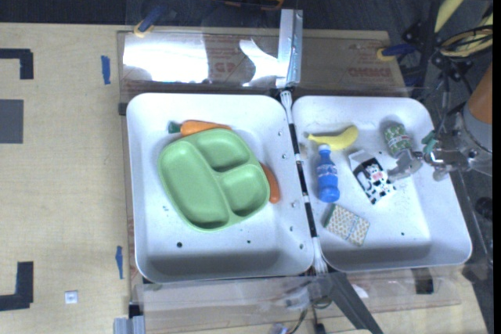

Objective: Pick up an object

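Nothing is lifted yet: the gripper [409,162] sits low at the right bin's [407,246] right edge, and whether its jaws are open or closed cannot be told. Banana [335,138], blue bottle [326,174] and patterned card [347,224] lie loose there. The left bin [149,192] holds a green tray [213,177]. The table [55,168] is pale wood over dark flooring.

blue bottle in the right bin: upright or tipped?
Tipped. The blue bottle lies flat on the right bin floor, white cap toward the banana.
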`<action>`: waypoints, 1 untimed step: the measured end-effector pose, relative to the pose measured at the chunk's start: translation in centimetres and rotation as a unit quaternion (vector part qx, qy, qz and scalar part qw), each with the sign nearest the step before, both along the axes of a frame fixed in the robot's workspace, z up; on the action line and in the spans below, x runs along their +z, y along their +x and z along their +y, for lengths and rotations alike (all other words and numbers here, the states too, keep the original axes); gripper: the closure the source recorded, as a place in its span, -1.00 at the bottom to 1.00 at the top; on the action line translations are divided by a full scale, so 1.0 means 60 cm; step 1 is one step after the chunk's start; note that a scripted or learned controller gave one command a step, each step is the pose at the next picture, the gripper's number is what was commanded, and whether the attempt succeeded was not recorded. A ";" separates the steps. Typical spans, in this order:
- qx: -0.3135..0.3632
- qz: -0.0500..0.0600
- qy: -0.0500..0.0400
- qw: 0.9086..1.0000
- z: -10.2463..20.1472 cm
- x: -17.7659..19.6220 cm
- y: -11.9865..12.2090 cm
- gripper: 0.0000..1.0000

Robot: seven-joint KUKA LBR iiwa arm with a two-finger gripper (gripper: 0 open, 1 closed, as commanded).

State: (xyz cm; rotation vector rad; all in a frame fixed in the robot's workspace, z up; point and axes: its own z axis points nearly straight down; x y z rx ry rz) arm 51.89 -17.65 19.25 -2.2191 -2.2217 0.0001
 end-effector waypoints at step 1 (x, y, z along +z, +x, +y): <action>0.018 -0.002 -0.001 1.000 0.025 0.041 0.011 -1.00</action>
